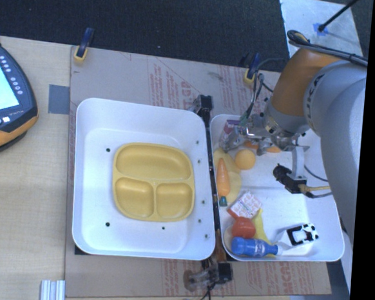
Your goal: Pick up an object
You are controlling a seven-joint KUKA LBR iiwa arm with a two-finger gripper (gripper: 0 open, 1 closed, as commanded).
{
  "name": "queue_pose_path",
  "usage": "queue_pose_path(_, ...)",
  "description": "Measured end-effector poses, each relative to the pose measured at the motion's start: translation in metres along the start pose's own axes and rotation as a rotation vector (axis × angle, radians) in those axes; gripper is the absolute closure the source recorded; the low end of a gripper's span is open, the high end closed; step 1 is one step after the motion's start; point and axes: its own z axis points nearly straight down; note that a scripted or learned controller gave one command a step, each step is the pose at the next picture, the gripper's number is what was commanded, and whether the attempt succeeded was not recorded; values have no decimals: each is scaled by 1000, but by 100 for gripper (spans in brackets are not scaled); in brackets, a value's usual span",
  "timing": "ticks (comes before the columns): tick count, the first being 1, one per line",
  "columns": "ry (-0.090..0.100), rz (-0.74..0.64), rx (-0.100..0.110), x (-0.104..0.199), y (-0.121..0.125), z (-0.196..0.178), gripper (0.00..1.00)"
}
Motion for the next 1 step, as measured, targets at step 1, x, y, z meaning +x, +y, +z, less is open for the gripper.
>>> queue_pose_path(1,0,3,-4,-31,0,0,0)
